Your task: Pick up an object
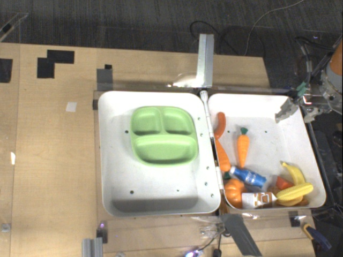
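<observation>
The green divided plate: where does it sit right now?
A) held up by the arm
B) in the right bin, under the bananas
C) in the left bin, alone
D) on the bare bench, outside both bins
C: the green divided plate lies flat on the floor of the left bin, while the carrot and bananas are in the right bin.

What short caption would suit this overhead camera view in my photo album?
Robot claw hovers at the right bin's far corner above toy food, while a green divided plate sits in the left bin.
</observation>
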`<state>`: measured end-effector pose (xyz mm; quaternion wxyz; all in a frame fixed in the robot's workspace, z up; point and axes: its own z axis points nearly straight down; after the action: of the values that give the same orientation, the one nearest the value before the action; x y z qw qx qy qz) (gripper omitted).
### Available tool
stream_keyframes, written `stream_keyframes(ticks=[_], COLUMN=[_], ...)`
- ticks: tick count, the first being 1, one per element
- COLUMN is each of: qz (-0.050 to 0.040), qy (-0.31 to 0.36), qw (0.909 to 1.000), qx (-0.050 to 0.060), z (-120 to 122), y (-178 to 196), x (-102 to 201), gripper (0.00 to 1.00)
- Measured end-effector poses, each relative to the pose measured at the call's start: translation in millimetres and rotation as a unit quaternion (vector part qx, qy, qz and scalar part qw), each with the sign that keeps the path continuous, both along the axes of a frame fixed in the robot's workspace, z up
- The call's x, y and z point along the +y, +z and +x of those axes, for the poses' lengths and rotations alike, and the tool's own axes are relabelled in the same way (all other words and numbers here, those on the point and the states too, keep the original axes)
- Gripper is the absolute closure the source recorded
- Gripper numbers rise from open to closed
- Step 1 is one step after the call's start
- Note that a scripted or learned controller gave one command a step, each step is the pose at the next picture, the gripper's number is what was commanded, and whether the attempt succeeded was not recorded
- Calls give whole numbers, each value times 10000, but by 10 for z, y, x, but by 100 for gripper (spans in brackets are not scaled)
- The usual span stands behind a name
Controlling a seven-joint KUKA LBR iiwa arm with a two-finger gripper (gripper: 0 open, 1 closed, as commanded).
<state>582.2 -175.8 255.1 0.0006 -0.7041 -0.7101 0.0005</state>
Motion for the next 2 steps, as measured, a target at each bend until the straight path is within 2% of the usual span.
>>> stream_keyframes(ticks=[1,2], qz=[-30,-4], qy=[538,653], qw=[9984,9978], qx=[-166,-67], z=[133,68], y=[-1380,-1668], x=[324,886], gripper=[0,0])
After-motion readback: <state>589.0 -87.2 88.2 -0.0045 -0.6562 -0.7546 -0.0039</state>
